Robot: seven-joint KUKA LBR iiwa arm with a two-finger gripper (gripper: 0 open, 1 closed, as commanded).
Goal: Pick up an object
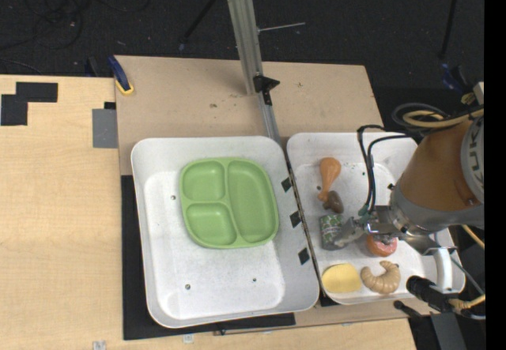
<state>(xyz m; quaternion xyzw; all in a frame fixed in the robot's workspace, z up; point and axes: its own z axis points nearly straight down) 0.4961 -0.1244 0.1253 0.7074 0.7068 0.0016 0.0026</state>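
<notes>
The right bin (379,147) holds several small items. An orange-brown drumstick (329,173) lies at its upper left with a dark brown lump (335,202) just below it. A grey-green object (334,231) sits mid-left. My gripper (360,227) is low over the bin, right beside that grey-green object on its right and seemingly touching it. A red-and-pink piece (383,246) lies just under the wrist. A yellow piece (341,279) and a tan curved piece (382,277) rest near the front edge.
The left bin (158,261) holds a green divided plate (229,203). An upright metal post (245,40) stands behind the bins. A black cable (368,159) loops over the right bin. The arm's orange band (439,175) covers the bin's right side.
</notes>
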